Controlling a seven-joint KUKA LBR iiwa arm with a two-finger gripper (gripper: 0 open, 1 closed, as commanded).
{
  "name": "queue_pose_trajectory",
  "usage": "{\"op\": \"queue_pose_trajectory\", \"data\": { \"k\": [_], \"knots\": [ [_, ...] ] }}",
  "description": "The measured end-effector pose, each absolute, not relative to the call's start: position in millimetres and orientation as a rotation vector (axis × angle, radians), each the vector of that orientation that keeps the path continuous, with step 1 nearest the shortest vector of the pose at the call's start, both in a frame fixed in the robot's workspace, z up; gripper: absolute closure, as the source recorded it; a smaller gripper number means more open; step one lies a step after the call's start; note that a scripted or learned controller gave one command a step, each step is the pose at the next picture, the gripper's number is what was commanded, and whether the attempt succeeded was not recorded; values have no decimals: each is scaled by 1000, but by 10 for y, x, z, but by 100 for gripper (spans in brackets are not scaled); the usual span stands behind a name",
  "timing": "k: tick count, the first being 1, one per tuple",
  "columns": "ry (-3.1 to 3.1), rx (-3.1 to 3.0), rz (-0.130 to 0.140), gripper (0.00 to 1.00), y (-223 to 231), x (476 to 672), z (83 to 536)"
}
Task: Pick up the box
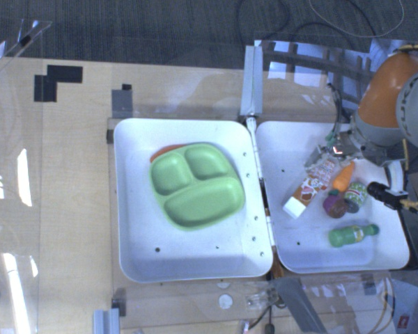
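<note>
The box (308, 189) is a long carton with red and orange print and a white end. It lies at a slant on the floor of the right bin (292, 245), its white end pointing to the bin's front left. The grey arm with its orange band (391, 92) reaches in from the right. My gripper (325, 153) hovers over the box's far end, at the bin's back middle. The wrist hides the spot where the gripper meets the box, so contact is unclear.
Beside the box lie an orange carrot (343, 177), a purple item (334, 205), a small can (357, 195) and a green bottle (352, 235). The left bin (136, 256) holds a green divided plate (197, 184). A metal divider (262, 193) separates the bins.
</note>
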State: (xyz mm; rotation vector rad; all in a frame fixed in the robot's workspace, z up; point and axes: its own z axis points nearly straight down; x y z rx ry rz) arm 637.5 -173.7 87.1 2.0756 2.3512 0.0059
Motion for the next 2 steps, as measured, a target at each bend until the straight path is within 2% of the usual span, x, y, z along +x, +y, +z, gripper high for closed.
{"op": "queue_pose_trajectory", "data": {
  "k": [1, 2],
  "knots": [
    [2348, 2070, 14, 100, -1725, 6402, 1001],
    [2249, 2183, 9, 100, -1150, 6351, 1937]
  ]
}}
